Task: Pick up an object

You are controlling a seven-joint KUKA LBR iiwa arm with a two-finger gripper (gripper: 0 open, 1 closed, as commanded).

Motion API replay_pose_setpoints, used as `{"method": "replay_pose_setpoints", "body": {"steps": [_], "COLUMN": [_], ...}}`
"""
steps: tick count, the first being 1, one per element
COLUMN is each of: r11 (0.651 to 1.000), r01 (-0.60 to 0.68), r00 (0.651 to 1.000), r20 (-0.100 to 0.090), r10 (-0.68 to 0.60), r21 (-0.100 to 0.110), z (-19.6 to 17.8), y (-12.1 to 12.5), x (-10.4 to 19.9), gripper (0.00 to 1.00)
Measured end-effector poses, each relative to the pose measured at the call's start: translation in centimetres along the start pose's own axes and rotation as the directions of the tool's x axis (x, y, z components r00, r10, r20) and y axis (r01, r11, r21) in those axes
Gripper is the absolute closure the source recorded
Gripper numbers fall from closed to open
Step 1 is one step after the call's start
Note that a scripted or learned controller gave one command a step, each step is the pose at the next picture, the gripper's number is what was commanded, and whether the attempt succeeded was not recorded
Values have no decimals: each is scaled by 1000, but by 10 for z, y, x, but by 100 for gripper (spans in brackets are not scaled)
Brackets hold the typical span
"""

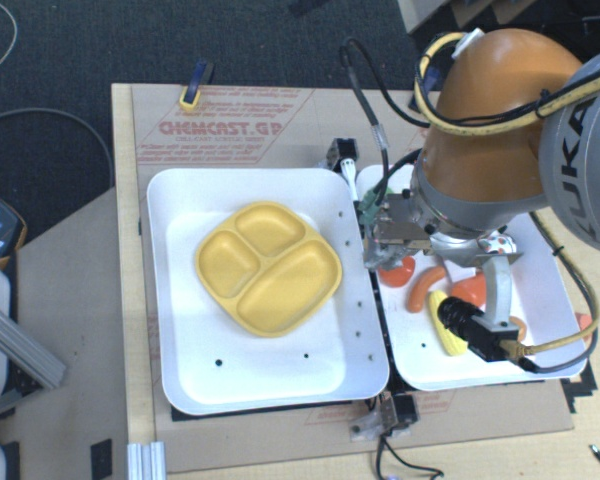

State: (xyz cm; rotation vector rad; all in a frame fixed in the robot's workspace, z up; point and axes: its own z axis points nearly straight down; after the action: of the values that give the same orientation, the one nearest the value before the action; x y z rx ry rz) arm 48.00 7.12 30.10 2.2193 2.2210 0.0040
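The gripper is hanging low over the right bin, evidently positioning to pick from the orange and yellow toy food heaped there, while the yellow divided plate is lying apart in the left bin.

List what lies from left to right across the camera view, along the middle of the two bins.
Left bin → yellow divided plate → gripper → orange sausage-shaped toy → yellow toy → right bin.
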Motion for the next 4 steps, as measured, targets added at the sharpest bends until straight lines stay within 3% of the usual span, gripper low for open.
{"method": "replay_pose_setpoints", "body": {"steps": [1,4], "r11": [1000,1000], "r01": [3,3], "r00": [1000,1000], "r20": [-1,1], "r10": [-3,-3], "r21": [-2,-4], "z": [-43,-72], "y": [0,1], "x": [30,29], "gripper": [100,100]}}
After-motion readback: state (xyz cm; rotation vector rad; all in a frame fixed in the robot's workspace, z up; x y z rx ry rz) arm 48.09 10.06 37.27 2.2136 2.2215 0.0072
